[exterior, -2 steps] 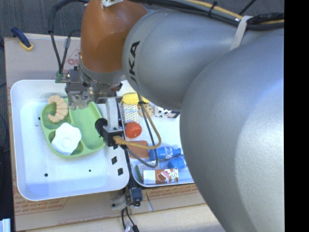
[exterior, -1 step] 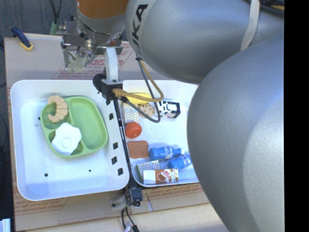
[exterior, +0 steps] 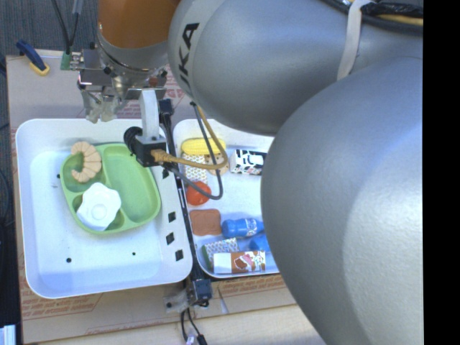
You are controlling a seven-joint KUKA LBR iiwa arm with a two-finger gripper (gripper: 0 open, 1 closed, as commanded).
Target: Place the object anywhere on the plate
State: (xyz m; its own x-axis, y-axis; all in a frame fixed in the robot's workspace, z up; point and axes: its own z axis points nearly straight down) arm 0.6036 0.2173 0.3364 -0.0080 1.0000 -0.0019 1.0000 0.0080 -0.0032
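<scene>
A green divided plate [exterior: 136, 192] lies in the left bin [exterior: 43, 264]. A tan croissant-like toy [exterior: 88, 159] rests in the plate's upper left compartment, and a white fried-egg toy [exterior: 98, 205] in its lower left one. The plate's large right compartment is bare. My gripper [exterior: 100, 109] hangs above the left bin's far rim, up and slightly left of the croissant and apart from it. I see nothing under it but the rim.
The right bin [exterior: 215, 270] holds a yellow item [exterior: 201, 149], a red one [exterior: 198, 192], a brown block [exterior: 205, 221], a blue bottle-like toy [exterior: 241, 227] and printed packets [exterior: 241, 261]. A black bracket and cable [exterior: 147, 149] cross the divide between bins. The arm covers the right side.
</scene>
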